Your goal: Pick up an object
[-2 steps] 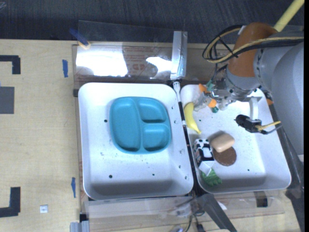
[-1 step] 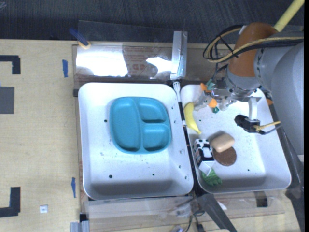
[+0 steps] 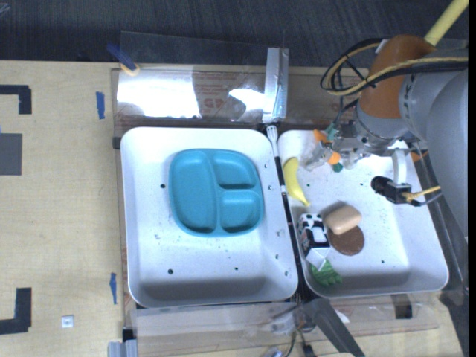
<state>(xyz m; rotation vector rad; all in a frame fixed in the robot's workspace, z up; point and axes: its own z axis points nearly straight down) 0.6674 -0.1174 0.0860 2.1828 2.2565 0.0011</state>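
Pale wood desk (image 3: 59, 199), two white bins side by side. The left bin (image 3: 141, 274) has a blue divided plate (image 3: 217, 192) in it. All the pickable small stuff is in the right bin (image 3: 387, 266).

The arm (image 3: 439, 110) reaches in from the right. The jaws hang over the right bin's far-left corner, just beside the top end of the banana (image 3: 295, 181). I can't tell how far open they are because the wrist hardware clutters the view. I see nothing held.

The likely target is the banana, since it's the closest. It lies along the wall between the two bins, touching it or nearly so.

Risks as I see them:
- With the banana that tight to the wall, there may be no room for one jaw on the wall side. It could land on the rim, or push the banana instead of straddling it.
- The banana is curved and smooth. A pinch near its tip probably slips out on the lift.
- The jaws sit close to the bin's back corner, so a straight descent there could clip a wall.
- The fallback targets are crowded. A tan block (image 3: 342, 218) overlaps a brown disc (image 3: 351, 244), with a black-and-white item (image 3: 314, 230) touching or just beside them and a green item (image 3: 326, 275) near the front wall. A grab there could catch two things or just scatter them.
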